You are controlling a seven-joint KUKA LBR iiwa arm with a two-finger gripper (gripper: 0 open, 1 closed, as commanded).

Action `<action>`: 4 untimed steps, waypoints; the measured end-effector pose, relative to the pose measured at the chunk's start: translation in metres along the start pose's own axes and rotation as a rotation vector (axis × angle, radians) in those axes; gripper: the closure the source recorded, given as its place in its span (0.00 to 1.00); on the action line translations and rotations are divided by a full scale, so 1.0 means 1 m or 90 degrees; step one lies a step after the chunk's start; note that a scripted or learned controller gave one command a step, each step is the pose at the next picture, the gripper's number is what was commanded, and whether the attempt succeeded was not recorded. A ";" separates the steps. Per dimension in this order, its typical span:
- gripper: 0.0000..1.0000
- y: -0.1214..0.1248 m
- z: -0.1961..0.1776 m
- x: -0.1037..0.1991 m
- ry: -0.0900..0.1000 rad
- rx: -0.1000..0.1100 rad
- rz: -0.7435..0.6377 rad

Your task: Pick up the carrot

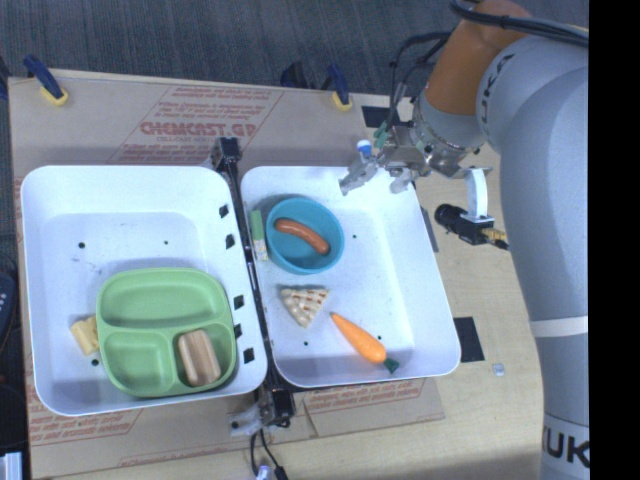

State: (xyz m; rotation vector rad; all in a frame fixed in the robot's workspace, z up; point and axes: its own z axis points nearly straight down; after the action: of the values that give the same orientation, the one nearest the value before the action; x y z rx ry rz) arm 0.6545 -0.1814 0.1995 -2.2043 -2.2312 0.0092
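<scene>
**Carrot lies low in the right bin, claw apart from it**

On the worktop (90, 98) sit two white bins side by side, the left bin (60, 198) and the right bin (420, 288).

Counted in the right bin: one carrot (359, 339), one blue bowl (304, 234), one sausage (302, 235) and one wedge-shaped food piece (304, 303). The carrot lies flat on the bin floor toward 5 o'clock, near the lower wall, its orange body slanting up toward 10 o'clock and its green end pointing to 4 o'clock. The wedge lies just beside it at 10 o'clock, not touching. The bowl sits toward 11 o'clock in the bin, with the sausage inside it.

Counted in the left bin: one green divided plate (165, 333), one bread roll (197, 357) in the plate's lower right compartment, and one pale yellow piece (85, 335) just beside the plate at 9 o'clock.

One arm (540, 168) reaches in from 3 o'clock. Its claw (378, 173) hangs over the right bin's upper rim toward 1 o'clock, well apart from the carrot, its fingers spread and nothing between them.

Two blue-and-yellow clamps (45, 80) (338, 88) grip the worktop's far edge.
</scene>
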 end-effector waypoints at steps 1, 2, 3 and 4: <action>0.00 -0.061 0.047 -0.007 0.001 0.001 -0.115; 0.00 -0.114 0.101 0.011 -0.004 -0.012 -0.326; 0.00 -0.167 0.110 0.000 0.002 0.000 -0.255; 1.00 -0.166 0.099 0.001 0.002 0.001 -0.263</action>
State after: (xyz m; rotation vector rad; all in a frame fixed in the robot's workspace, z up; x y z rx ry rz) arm 0.4879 -0.1830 0.1014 -1.6969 -2.6327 0.0054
